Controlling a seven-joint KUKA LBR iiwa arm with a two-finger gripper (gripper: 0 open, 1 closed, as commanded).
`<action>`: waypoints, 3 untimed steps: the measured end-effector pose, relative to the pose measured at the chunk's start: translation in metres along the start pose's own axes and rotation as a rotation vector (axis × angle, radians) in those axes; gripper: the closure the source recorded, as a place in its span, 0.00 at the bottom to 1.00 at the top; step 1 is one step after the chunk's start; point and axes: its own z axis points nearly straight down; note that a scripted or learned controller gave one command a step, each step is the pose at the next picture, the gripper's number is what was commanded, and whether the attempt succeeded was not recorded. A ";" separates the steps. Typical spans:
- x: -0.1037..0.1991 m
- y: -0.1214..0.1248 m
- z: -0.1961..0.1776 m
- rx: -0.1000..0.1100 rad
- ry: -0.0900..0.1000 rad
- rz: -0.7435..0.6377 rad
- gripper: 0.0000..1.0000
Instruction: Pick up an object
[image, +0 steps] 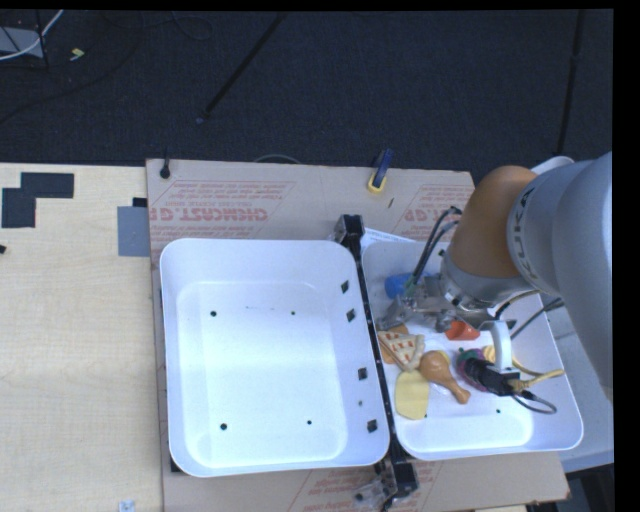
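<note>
Drumstick (443, 372), is that your pick?

Yes. From the left: the left bin (260, 350) is bare, so the work is all in the right bin (495, 425). Near its left wall lies a waffle (400, 348), and below that a yellow piece (412, 397). The drumstick lies just right of both, on a slant, with its thick end close against the waffle and its thin end pointing down and right.

How will it handle?

I judge it a toy of hard plastic: light, stiff and not fragile. It is also smooth and rounded, so it may squirt out of a poor pinch. I would take it across the neck, where the thick end narrows, closing crosswise to its length. The waffle and the yellow piece crowd the thick end and leave little room there.

And your claw?

My claw (428, 308) hangs over the upper part of the right bin, above the drumstick in the view and apart from it. A blue thing (398, 285) is on its left and a red piece (462, 329) on its right. I cannot tell from this slant whether it is open or shut, nor make out anything held in it. My arm (560, 240) reaches in from the right, bent down over the bin. To reach the drumstick I would need to shift toward the bin's near side and turn the wrist to suit the slant.
</note>
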 end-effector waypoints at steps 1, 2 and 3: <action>-0.002 0.001 -0.010 0.001 0.003 0.006 1.00; -0.002 0.001 -0.010 0.001 0.003 0.008 0.00; -0.004 0.000 -0.020 0.002 0.004 0.012 1.00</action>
